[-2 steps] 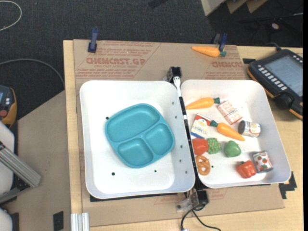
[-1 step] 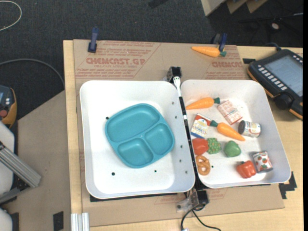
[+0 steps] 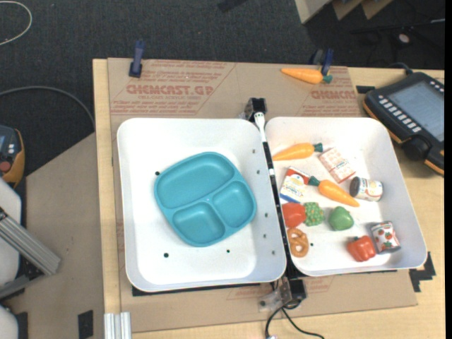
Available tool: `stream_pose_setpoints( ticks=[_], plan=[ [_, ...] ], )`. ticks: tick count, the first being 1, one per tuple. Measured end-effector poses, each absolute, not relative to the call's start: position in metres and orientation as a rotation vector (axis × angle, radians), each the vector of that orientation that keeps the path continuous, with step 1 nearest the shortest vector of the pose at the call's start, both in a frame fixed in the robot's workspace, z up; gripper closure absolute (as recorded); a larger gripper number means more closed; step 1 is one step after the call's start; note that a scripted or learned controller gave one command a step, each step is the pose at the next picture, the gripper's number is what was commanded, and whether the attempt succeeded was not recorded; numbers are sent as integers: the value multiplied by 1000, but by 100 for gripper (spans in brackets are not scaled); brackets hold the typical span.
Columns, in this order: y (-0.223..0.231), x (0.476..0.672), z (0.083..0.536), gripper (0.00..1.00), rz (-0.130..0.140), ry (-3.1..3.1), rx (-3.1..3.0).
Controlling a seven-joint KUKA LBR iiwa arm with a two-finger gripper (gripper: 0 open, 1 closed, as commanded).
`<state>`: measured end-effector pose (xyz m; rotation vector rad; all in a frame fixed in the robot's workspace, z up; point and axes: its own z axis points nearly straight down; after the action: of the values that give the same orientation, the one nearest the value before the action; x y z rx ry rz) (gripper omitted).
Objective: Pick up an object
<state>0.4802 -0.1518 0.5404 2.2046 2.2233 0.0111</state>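
The right white bin (image 3: 395, 154) holds several toy foods. An orange carrot (image 3: 294, 151) lies near its far left, with a small carton (image 3: 335, 165) beside it. A second carrot (image 3: 336, 193) lies mid-bin next to a white and orange carton (image 3: 292, 187) and a tin can (image 3: 366, 188). Nearer the front sit a red tomato (image 3: 293, 214), broccoli (image 3: 313, 214), a green pepper (image 3: 340, 219), a pretzel (image 3: 298, 241), a red pepper (image 3: 361, 248) and a small red and white box (image 3: 385, 236).
The left white bin (image 3: 134, 161) bears a blue divided plate (image 3: 205, 198). A third carrot (image 3: 302, 75) lies on the cardboard behind the bins, near a blue clamp (image 3: 325, 61). A black teach pendant (image 3: 413, 115) rests at the right edge.
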Motion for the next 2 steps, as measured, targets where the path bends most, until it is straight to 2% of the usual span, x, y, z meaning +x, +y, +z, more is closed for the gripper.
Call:
stream_pose_setpoints(
  ticks=[1, 2],
  plan=[
    [-227, 478, 414, 100, -12, 2220, 2237],
    [-197, 483, 544, 100, 12, 2214, 2205]
  ],
)
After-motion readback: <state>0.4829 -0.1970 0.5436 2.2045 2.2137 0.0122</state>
